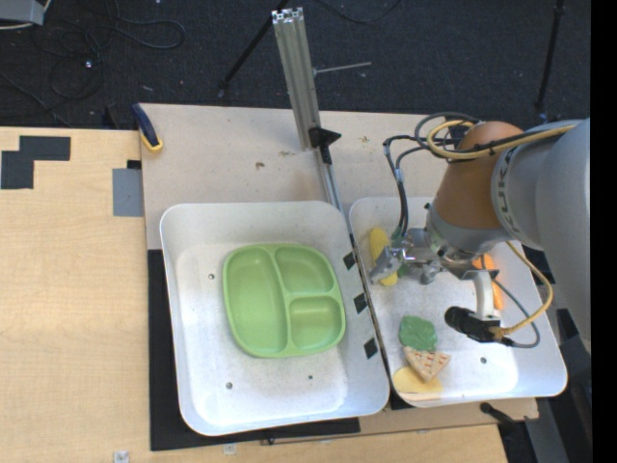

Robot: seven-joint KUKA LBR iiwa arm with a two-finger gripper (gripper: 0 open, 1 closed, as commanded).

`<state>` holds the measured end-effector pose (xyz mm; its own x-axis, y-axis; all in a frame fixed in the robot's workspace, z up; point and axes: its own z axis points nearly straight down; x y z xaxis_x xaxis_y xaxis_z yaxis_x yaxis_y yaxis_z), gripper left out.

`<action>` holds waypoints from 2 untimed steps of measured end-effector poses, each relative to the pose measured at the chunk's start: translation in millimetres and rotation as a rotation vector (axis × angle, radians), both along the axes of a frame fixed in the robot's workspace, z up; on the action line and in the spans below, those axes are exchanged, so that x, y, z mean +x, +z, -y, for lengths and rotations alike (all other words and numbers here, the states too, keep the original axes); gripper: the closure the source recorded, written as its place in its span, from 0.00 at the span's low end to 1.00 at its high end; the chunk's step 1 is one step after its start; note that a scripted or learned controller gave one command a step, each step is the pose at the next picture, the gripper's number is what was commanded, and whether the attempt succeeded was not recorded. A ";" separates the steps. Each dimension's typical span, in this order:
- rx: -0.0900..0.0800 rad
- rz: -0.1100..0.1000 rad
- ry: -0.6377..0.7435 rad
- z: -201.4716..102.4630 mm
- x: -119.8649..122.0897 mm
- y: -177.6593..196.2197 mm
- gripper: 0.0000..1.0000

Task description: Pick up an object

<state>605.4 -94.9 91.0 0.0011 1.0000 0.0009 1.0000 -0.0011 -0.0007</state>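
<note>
A pale wood-grain surface (58,287) fills the left side, flat and matte, with a few dark and grey rectangular patches near its upper edge. Beside it stands the bench board (231,152), a light, smooth panel with a blue-and-yellow handled tool (147,126) lying at its far left corner. A ribbed aluminium post (299,75) rises at a slant from the middle of the board's far part.

The left bin (193,394) is a shallow white tray with rounded corners and a faintly speckled floor. On it lies a light green plastic plate (284,299), glossy, rounded-square in shape, divided into one long compartment and two smaller ones. It sits flat, near the bin's middle.

The right bin (540,379) touches the left one along their shared edge. Near its left wall is a yellow, curved, banana-like piece (380,249), partly hidden by the gripper (393,258), which is low over it, metallic and angular. Whether the claw is released or clenched cannot be told, nor whether it touches the yellow piece. Nearer the front lie a dark green lumpy leafy-looking item (417,332), and just beside it a tan, wedge-shaped piece with a textured face (428,363) resting against a pale yellow rounded item (413,384). An orange, slim piece (496,292) shows behind the wrist.

The arm (521,191) is smooth grey with an orange band, and black and yellow cables loop around it.
</note>
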 end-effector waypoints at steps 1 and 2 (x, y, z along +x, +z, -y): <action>0.001 0.006 -0.003 0.4 1.6 11.6 1.00; -0.001 0.003 0.002 -3.9 11.2 66.0 1.00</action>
